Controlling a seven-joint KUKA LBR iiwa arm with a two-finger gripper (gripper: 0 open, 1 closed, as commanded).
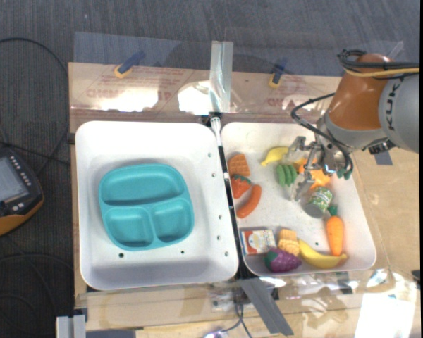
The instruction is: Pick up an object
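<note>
My gripper [310, 174] hangs low over the upper right part of the right bin [363, 217], under the orange wrist band [356, 101]. It sits among several toy foods: a green vegetable [287, 173] just to its left, a small yellow banana [273, 155] up and to the left, an orange piece [324, 179] on its right, and a green and white round item [321, 200] just below it. Whether it touches any of them I cannot tell.
Lower in the right bin lie a carrot [334, 235], a long banana [321, 258], purple grapes [283, 261], corn [288, 241] and a red carton [257, 241]. Red and orange pieces [243, 189] line its left wall. The left bin [92, 146] holds a teal divided tray [146, 204].
</note>
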